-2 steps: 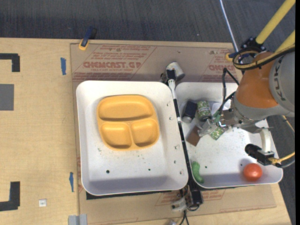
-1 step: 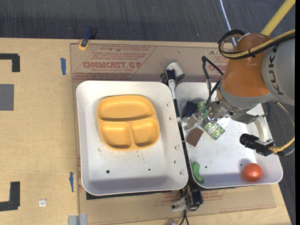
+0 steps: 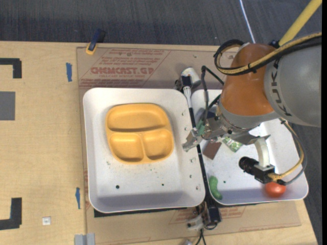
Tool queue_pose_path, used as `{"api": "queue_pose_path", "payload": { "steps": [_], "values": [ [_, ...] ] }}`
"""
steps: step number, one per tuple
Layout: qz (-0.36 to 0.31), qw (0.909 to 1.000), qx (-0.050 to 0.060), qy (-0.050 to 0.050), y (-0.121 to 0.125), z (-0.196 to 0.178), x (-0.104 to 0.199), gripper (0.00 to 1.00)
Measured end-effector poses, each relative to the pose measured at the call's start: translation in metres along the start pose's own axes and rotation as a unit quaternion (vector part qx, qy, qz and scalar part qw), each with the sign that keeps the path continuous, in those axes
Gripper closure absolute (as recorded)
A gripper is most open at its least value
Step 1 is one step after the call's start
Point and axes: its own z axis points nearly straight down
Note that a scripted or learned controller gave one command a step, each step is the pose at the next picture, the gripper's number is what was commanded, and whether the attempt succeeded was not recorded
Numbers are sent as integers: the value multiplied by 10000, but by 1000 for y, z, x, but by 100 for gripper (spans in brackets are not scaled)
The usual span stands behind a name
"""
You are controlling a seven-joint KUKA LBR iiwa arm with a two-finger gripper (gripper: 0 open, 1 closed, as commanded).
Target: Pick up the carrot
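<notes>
Pale wooden surface point(image 3: 41, 137), two white bins. Tool point(image 3: 200, 137) hangs over the right bin's point(image 3: 296, 193) left edge; clenched or released, I cannot tell. Carrot point(image 3: 276, 189) lies in its near right corner, well apart. It looks like the approach step: next the tool must cross over and descend.

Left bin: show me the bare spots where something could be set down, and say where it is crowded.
In the left bin, bare floor runs below the yellow tray along the near rim, with a narrower strip on its left. The right bin is crowded: the arm overhangs it, with a green piece and an orange-red piece near its front.
</notes>
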Motion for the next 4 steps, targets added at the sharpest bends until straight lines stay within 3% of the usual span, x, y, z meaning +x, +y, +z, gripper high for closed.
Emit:
{"api": "queue_pose_path", "payload": {
  "steps": [1,3,4],
  "values": [
    [113,9999,-17,-6,67,14,51,0],
    [-698,9976,-14,-3,155,55,33,0],
    [-770,9970,-99,-5,119,96,52,0]
  ]
}}
